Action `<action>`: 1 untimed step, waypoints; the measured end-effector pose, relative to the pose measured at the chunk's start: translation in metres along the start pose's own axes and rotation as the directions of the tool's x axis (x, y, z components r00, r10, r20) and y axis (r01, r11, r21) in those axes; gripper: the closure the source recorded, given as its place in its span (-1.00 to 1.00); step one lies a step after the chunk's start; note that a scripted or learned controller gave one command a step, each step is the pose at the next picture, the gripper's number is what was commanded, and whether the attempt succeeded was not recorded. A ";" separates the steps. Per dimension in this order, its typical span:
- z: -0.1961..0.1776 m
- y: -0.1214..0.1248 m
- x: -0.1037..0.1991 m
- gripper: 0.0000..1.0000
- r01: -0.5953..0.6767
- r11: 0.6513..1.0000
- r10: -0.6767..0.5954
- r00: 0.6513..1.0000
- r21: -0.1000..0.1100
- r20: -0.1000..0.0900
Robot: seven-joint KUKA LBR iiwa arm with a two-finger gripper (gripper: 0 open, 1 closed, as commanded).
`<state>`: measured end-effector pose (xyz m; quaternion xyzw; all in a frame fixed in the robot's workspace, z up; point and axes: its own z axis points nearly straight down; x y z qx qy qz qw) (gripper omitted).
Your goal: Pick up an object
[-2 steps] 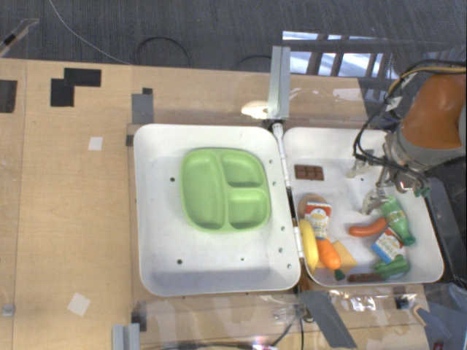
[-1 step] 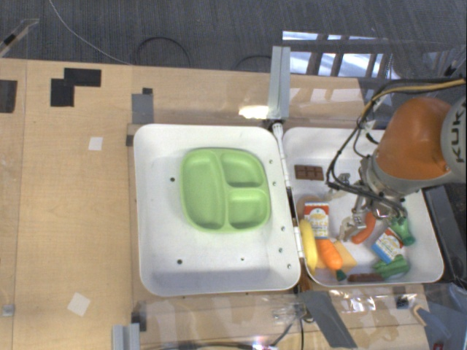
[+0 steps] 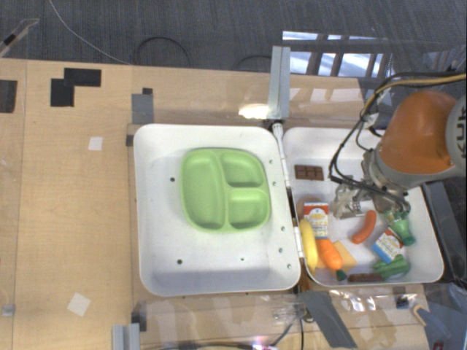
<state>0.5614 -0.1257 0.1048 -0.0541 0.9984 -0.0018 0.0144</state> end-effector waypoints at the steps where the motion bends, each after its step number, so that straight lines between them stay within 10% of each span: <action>1: -0.024 -0.010 0.011 1.00 0.267 0.964 -0.267 0.964 -0.008 -0.017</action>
